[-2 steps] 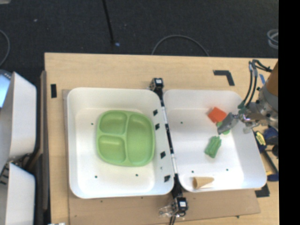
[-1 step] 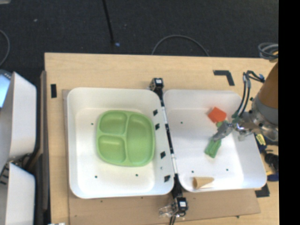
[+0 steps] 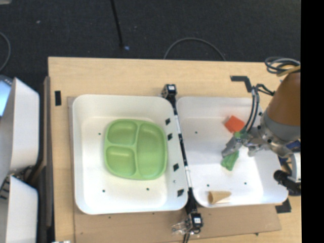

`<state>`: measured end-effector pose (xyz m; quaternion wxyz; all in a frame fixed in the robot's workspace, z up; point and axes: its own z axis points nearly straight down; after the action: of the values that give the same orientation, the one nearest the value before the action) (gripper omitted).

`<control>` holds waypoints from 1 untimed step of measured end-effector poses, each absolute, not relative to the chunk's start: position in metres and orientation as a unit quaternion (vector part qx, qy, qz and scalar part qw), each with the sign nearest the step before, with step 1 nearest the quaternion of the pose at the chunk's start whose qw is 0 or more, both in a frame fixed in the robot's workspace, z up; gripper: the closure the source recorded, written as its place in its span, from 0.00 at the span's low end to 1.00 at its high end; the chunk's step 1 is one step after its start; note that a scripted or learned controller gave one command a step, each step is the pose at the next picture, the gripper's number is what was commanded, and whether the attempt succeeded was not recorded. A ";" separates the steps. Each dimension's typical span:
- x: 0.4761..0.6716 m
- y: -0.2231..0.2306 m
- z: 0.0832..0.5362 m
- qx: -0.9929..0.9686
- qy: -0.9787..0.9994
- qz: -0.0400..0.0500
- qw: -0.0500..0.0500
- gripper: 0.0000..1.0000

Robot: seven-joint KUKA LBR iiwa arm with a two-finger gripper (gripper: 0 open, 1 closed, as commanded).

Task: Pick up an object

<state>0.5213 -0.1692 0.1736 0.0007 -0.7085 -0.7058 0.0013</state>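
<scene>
On the wooden table (image 3: 116,75) two white bins are set side by side. In the left bin (image 3: 86,186) a green divided plate (image 3: 135,149) is laid flat. In the right bin (image 3: 202,115) the end effector (image 3: 234,147) is seen low, right against the top of a green object (image 3: 230,160); how far it is opened cannot be told. An orange block (image 3: 234,123) lies just beyond it, and a tan cone (image 3: 219,197) rests near the bin's near edge.
</scene>
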 end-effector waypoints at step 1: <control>0.515 -0.165 0.128 -0.708 -0.706 0.001 0.001 0.00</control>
<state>0.5146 -0.1654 0.1277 0.0009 -0.7080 -0.7062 0.0012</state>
